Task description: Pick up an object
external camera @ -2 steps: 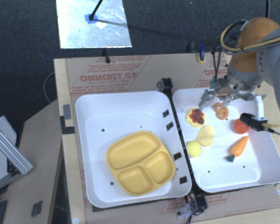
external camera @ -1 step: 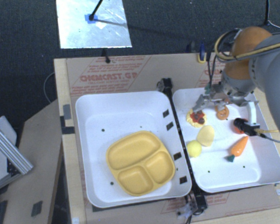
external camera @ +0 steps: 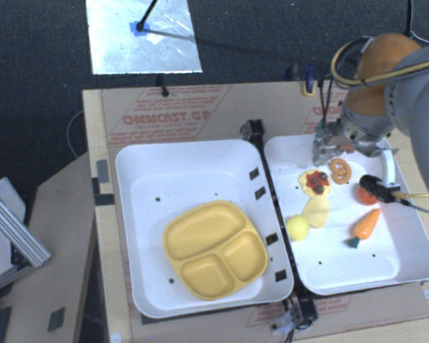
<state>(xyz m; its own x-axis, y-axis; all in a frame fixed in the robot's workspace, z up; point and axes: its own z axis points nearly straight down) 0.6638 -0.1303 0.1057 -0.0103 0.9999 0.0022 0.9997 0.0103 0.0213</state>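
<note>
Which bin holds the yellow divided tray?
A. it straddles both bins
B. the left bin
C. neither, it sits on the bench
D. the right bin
B: the tray lies flat inside the left bin, wholly within its walls, while the carrot and the other toy foods lie in the right bin.

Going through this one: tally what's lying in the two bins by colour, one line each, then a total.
Yellow: 3, a divided tray, a lemon, a pale wedge
Orange: 2, a carrot, a pretzel
Red: 1, a tomato
Mixed yellow, red and dark: 1, a pizza piece
Total: 7
</note>
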